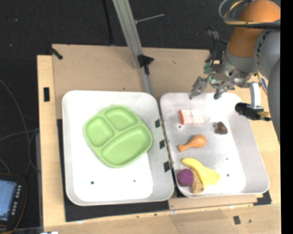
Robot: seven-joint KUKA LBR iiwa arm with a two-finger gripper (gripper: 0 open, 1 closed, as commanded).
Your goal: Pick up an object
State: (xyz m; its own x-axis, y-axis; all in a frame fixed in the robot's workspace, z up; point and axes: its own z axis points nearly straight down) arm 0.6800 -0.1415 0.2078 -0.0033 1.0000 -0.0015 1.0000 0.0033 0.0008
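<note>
Fixed overhead slant over both bins (pixel 68 130)

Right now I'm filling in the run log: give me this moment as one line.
gripper: open, above right bin's far edge | holding: nothing | right bin: box, chicken leg, banana | left bin: green tray

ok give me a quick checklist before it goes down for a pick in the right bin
1. Gripper open with nothing between its fingers: ok.
2. Gripper above a target: not ok, it hangs over the right bin far rim.
3. Nearest item, the red and white box, has space around it: ok.
4. Banana free: not ok, it touches the purple piece.
5. Green tray out of the way: ok, it's in the left bin.
</note>
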